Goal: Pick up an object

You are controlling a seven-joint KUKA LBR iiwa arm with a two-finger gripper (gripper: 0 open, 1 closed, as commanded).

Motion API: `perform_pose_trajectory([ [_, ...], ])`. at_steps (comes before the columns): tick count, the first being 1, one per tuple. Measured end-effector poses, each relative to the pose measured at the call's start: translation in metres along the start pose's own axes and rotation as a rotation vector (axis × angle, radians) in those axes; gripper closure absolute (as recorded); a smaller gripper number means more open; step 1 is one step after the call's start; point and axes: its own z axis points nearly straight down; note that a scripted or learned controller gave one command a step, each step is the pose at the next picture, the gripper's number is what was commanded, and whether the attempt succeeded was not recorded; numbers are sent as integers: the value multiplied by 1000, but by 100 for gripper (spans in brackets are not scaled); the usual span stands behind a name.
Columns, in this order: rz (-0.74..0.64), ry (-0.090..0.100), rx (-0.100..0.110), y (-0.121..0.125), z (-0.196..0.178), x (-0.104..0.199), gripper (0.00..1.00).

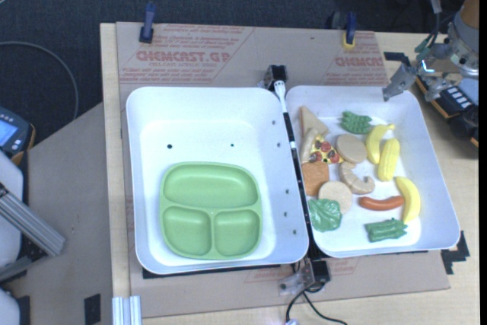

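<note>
Down at the front edge of the tabletop (pixel 228 293), closest to the camera, sat my two shallow white bins. In the left white bin (pixel 152 133) was a pale green plastic divided tray (pixel 211 208) and nothing worth grabbing. All the candidates were in the right white bin (pixel 437 186): a yellow toy corn cob (pixel 388 157), a yellow toy banana (pixel 411 198), a red toy sausage (pixel 380 202), a leafy green toy lettuce (pixel 326 215), a pizza slice toy (pixel 323 152), plus some tan bread-ish pieces bunched in the middle.

My gripper (pixel 409 76) hung over the far right corner of that bin, above the rim, fingers spread and gripping nothing, well apart from any of the toys.

My take on doing the step well: the middle pile looked too crowded for a clean pinch. The banana and sausage lay near the right wall with some bare floor around them, so I'd have gone for one of those, lined my fingers across the narrow width, and come straight down.
</note>
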Motion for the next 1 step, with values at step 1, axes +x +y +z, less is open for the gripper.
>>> perform_pose_trajectory([
  [1,3,-3,-7,-70,-91,-8,0],
])
